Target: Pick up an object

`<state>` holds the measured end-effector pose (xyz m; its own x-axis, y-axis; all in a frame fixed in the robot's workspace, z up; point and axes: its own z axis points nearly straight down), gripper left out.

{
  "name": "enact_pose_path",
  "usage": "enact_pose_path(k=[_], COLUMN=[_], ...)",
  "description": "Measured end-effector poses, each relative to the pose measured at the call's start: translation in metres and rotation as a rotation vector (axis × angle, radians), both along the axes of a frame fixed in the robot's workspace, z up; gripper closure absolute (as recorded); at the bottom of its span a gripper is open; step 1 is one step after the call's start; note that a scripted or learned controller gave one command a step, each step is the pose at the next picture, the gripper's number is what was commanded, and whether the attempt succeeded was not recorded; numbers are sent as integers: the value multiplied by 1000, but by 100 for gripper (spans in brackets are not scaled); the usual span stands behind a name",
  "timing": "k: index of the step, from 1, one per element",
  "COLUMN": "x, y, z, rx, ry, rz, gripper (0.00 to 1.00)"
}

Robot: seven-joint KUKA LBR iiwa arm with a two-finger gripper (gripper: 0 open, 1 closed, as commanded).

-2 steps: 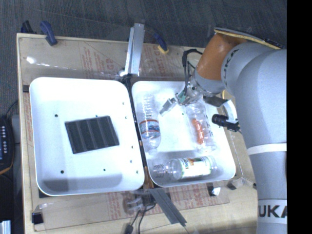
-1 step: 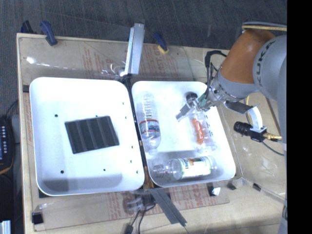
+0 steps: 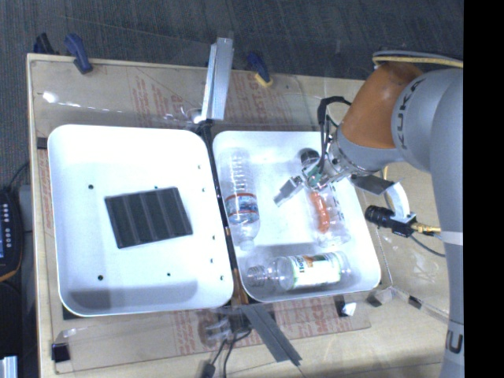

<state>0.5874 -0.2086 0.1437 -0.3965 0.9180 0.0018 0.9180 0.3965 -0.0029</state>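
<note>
Right now the gripper (image 3: 303,181) hovers open and empty in the right bin (image 3: 364,278), just beside an orange-filled bottle (image 3: 324,211). That clear plastic looks light, slick, and likely to roll, so I would pinch it across the middle.

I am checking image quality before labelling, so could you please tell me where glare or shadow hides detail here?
Camera view: the right white bin is washed out, so the clear plastic bottles blend into it; the left white bin has a soft shadow along its near edge; the black ribbed panel reads crisply.
</note>
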Motion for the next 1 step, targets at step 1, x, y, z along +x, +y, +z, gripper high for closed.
enact_pose_path(k=[1], x=[8], y=[-1], z=[13], rx=[-1], ry=[-2], rz=[28], gripper=[0])
